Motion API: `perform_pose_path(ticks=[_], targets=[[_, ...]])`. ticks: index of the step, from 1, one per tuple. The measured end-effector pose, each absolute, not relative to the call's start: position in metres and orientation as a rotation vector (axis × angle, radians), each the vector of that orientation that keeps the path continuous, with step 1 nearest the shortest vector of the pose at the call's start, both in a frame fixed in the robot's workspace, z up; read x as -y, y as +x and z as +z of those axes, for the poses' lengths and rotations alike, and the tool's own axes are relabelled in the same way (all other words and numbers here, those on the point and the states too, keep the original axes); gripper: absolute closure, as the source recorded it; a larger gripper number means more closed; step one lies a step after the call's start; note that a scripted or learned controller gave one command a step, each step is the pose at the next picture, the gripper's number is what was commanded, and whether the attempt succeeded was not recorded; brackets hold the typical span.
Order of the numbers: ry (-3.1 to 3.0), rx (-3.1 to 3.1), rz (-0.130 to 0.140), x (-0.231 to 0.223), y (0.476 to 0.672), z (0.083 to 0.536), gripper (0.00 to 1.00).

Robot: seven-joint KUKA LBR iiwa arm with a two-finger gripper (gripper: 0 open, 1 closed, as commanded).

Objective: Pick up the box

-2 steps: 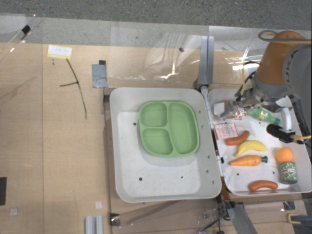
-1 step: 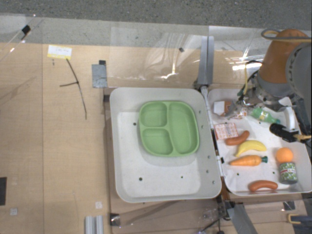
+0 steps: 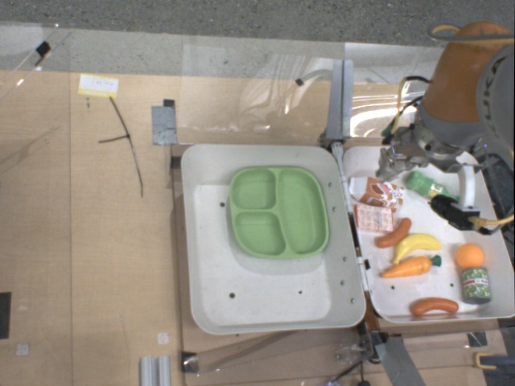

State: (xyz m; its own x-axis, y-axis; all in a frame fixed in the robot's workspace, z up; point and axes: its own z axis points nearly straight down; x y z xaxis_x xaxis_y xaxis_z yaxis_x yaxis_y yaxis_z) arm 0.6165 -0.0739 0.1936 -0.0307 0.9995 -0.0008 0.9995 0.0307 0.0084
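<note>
The arm [image 3: 467, 71] is reaching in from the right and hanging over the back of the right bin [image 3: 491, 312], its orange band sitting high near the top edge. The gripper [image 3: 392, 165] is pointing down at the bin's rear left corner, just above the box [image 3: 379, 205]; whether it is spread or pressed together is something I cannot tell, as the wrist is hiding that part. The box is lying flat on the bin floor by the left wall, a small red and white carton, and nothing is gripping it. Just right of the gripper a green bottle [image 3: 424, 185] is lying on its side, and a black part of the arm is hanging over the floor beyond it. In front of the box a sausage [image 3: 393, 233] is lying at a slant, touching or nearly touching the banana [image 3: 416, 245], with a carrot [image 3: 410, 267] just below that. An orange [image 3: 470, 256] is sitting near the right wall above a small green jar [image 3: 475, 284], and a second sausage [image 3: 434, 306] is lying near the front edge. In the left bin [image 3: 241, 304] a green tray [image 3: 279, 211] with three compartments is resting towards the back, well apart from the gripper.
</note>
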Motion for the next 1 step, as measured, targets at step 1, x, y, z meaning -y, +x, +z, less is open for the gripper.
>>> perform_pose_path(ticks=[1], targets=[[2.183, -2.251, 0.008, 0.0742, 0.6162, 0.1932, 0.00]])
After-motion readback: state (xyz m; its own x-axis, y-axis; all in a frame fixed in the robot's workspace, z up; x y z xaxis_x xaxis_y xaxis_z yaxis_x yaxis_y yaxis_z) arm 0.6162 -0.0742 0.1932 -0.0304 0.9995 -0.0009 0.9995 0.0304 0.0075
